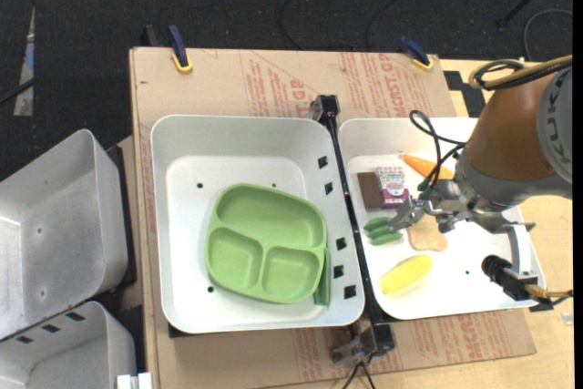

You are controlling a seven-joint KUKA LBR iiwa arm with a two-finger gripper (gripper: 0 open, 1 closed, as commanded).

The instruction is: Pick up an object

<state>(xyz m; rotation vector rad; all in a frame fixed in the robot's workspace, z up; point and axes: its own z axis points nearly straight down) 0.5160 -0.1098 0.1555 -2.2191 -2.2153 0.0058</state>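
Observation:
My gripper hangs low over the middle of the right bin, reaching in from the right. Just left of and below its tip lies a green pea pod. A tan, cookie-like piece rests directly beneath the wrist, partly covered by it. A small pink and white carton and a brown block sit side by side just behind the gripper. An orange carrot lies further back. Toward the front of the bin lies a yellow corn cob.
The left bin holds a green divided plate. A black divider separates the two bins. Both stand on a cardboard sheet. More white bins stand off the bench at the left.

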